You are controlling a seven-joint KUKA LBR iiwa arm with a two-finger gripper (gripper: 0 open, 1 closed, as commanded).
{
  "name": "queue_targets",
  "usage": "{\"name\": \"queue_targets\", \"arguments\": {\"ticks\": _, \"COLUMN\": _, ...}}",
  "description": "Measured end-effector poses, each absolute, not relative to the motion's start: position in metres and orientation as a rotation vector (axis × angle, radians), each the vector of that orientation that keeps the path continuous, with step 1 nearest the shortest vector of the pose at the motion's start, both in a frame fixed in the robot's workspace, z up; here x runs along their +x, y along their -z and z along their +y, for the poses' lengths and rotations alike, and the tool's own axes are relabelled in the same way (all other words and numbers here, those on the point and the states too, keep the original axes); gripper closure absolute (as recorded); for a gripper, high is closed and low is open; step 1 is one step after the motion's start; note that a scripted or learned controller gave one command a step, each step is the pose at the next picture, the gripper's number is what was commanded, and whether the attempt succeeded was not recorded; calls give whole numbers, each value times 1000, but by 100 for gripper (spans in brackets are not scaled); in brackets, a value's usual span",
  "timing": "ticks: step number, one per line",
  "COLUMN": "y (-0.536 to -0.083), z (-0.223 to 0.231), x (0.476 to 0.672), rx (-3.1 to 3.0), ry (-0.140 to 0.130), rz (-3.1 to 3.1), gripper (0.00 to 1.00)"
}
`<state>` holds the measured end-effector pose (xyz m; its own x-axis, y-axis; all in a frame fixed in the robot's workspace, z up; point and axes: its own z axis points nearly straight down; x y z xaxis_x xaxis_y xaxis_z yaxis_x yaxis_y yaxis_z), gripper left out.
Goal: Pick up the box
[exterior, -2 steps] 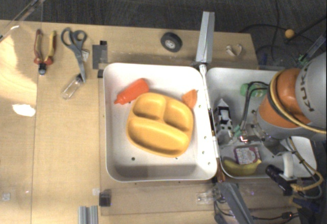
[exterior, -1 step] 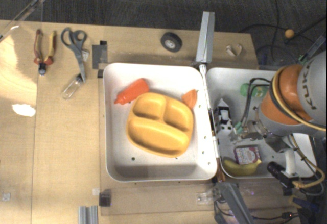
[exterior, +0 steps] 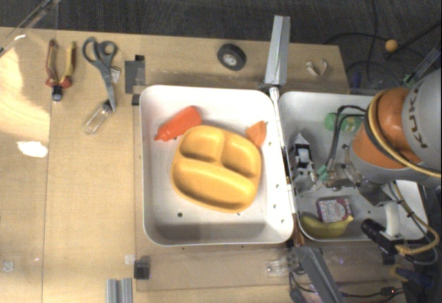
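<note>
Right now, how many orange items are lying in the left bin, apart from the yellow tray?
2. One orange piece lies at the yellow tray's upper left; a smaller orange piece sits at its upper right by the bin wall. The tray may hide more.

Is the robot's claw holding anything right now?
Can't tell. The claw hangs over the right bin, too hidden to judge. The purple box lies beside the banana.

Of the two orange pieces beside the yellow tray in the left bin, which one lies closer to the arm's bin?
The smaller orange piece, at the yellow tray's upper right corner near the wall shared with the right bin. The longer orange piece lies at the tray's upper left.
</note>
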<state>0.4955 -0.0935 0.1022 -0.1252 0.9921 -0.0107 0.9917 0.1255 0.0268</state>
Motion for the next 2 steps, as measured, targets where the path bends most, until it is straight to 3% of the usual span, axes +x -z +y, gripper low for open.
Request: {"name": "queue_targets", "arguments": {"ticks": 2, "y": -90, "z": -102, "x": 492, "rx": 1993, "ry": -11, "rz": 2404, "gripper": 0}}
